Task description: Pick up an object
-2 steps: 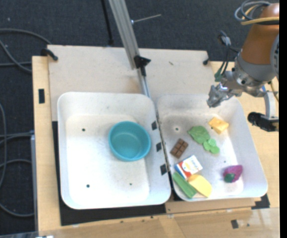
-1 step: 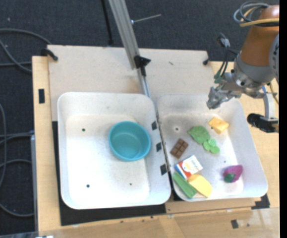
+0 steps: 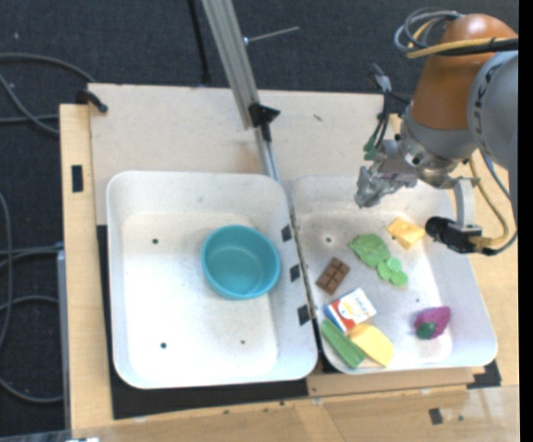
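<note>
My gripper hangs over the back of the right bin, with nothing visible between its fingers. Below it in that bin lie a green leafy toy, a smaller green piece and a brown chocolate bar. A yellow block sits to the gripper's right. Nearer the front are a white carton with red and blue print, a yellow wedge, a green stick and a purple toy.
A blue bowl stands in the left bin. A slanted metal pole rises from the bench behind the bins. Cables lie on the dark floor at the left.
</note>
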`<state>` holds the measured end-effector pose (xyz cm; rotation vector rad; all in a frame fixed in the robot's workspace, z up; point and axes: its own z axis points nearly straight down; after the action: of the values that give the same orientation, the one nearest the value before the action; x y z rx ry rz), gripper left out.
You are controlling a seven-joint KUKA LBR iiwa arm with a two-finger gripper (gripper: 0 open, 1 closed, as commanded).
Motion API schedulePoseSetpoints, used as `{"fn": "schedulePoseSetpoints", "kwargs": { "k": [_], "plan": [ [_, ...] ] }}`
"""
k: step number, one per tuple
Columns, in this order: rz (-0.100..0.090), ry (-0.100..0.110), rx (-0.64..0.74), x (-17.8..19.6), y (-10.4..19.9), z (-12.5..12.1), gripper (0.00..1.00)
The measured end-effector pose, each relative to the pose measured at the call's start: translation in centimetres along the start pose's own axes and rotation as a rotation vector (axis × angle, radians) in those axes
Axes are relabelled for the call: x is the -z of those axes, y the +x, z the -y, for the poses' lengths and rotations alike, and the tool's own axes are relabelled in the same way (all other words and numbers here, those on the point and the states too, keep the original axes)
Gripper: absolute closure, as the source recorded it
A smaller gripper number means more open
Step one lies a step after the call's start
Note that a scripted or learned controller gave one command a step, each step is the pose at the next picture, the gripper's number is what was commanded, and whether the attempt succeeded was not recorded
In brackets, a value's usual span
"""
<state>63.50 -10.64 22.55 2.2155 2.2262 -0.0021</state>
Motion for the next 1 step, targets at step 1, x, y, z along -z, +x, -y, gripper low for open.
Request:
{"fn": "schedulePoseSetpoints", "kwargs": {
  "k": [1],
  "plan": [
    [-0.002, -0.001, 0.001, -0.34, 5.65, 0.96, 1.00]
  ]
}}
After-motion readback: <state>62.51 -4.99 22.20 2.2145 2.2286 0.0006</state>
